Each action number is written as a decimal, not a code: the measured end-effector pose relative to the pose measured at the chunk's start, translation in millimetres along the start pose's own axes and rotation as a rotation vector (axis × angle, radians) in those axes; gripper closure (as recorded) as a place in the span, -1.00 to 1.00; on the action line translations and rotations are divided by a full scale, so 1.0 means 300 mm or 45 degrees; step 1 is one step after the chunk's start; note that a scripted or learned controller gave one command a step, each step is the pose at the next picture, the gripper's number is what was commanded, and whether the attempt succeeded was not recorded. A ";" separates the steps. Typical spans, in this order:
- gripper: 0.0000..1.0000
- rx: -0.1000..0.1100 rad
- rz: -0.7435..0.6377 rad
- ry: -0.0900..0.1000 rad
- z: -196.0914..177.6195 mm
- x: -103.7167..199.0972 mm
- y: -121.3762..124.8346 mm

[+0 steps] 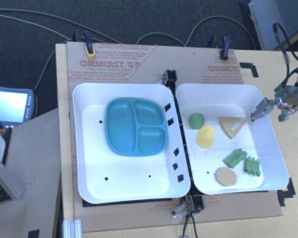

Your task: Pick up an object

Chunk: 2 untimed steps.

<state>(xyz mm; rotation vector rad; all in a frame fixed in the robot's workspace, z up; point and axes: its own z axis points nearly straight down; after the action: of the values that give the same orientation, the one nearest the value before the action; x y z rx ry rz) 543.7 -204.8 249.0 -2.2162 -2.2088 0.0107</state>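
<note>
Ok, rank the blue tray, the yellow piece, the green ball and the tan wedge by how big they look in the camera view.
1. blue tray, largest by far
2. tan wedge and yellow piece: too alike to rank
3. green ball, smallest

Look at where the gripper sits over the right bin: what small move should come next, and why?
Probably lower and ease left onto the wedge. The gripper sits at the right bin's right side, just beside the wedge's upper right end, with nothing seen held. The wedge is the nearest item; the ball lies farther left.
</note>
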 end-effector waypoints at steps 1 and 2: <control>-1.00 -0.017 -0.005 -0.004 -0.024 0.003 0.008; -1.00 -0.010 -0.003 -0.001 0.184 -0.008 0.005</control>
<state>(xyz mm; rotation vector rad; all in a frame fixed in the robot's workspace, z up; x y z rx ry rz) 544.5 -207.1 193.9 -2.2176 -2.2161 0.0034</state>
